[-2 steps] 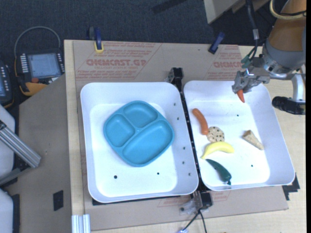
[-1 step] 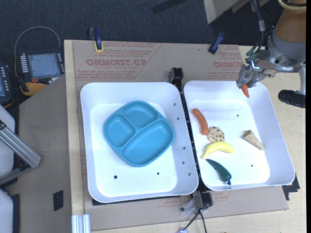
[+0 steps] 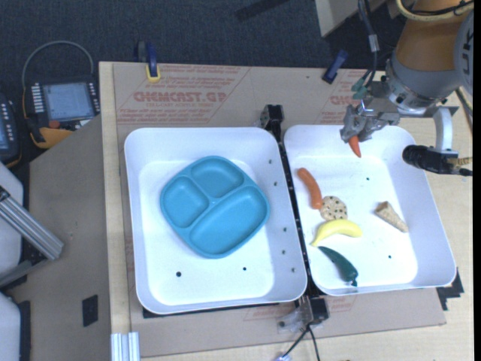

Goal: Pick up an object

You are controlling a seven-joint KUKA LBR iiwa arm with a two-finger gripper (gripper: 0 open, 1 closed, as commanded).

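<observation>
The gripper [image 3: 355,135] is closed on a small orange carrot [image 3: 355,147] above the right bin [image 3: 428,201]; the carrot hangs nearly upright, tip down.

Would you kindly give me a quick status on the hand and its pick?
Hand raised over right bin's far edge. Shut on small orange carrot, hanging from the fingers. Sausage, cookie, banana below, untouched. Nothing in the way.

arm [image 3: 432,28] cropped at top edge
</observation>
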